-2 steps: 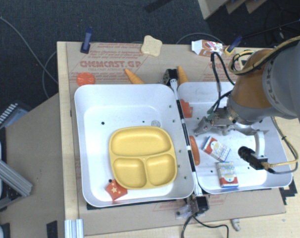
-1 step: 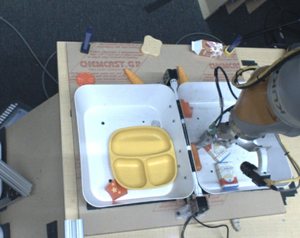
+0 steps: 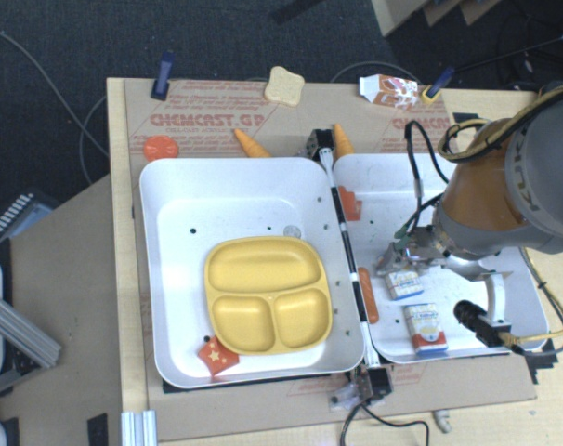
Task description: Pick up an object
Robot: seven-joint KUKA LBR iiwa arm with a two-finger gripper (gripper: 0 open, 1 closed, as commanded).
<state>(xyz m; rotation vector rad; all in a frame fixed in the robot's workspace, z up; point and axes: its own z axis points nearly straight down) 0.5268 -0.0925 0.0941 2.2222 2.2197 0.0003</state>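
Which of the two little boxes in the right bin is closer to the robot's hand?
The upper small box, just under the hand; the other box lies lower.

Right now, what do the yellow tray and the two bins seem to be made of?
The yellow tray looks like moulded plastic, matte, with three rounded compartments. The left bin and the right bin seem to be thin, smooth white plastic; soft glare shows on their walls. I cannot be certain.

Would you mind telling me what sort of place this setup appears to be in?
Most likely a robotics lab bench for grasping trials. A robot arm reaches over two white bins, which hold small props such as a yellow tray, and cables run across the bench.
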